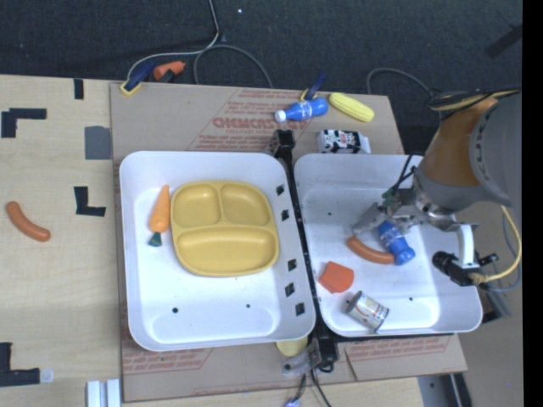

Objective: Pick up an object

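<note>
red "CHEMCRO…" print on cardboard sheet (237, 117)

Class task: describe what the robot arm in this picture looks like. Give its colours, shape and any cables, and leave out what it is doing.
The arm is thick, rounded and grey, with a broad orange band above the wrist. The tool is a small grey metal piece. A yellow cable loops beside a black fitting near the wrist.

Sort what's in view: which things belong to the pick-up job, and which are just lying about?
Job:
- gripper, low in the right bin
- blue bottle and hot dog beside it
- orange piece
- tin can

Lying about:
- yellow tray and carrot in the left bin
- corn cob on the bench
</note>
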Controlling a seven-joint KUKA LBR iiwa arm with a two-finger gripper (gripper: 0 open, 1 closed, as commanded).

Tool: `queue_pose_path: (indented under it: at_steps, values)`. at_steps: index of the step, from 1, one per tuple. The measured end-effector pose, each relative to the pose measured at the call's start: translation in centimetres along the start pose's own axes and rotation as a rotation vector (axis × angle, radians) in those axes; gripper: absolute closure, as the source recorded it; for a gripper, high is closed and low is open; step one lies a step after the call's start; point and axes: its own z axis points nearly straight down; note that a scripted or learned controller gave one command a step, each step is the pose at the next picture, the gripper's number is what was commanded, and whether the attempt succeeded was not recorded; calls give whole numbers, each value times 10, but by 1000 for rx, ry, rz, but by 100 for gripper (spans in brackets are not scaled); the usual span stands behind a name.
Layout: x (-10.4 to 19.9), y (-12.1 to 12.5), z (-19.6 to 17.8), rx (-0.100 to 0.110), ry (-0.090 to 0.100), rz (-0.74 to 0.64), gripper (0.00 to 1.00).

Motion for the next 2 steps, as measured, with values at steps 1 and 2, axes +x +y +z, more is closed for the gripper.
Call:
queue_pose_path:
  at_steps: [1, 2]
  values:
    - [-40, -54, -1, -2, 4, 2, 0]
    - [11, 11, 0, 1, 2, -2, 0]
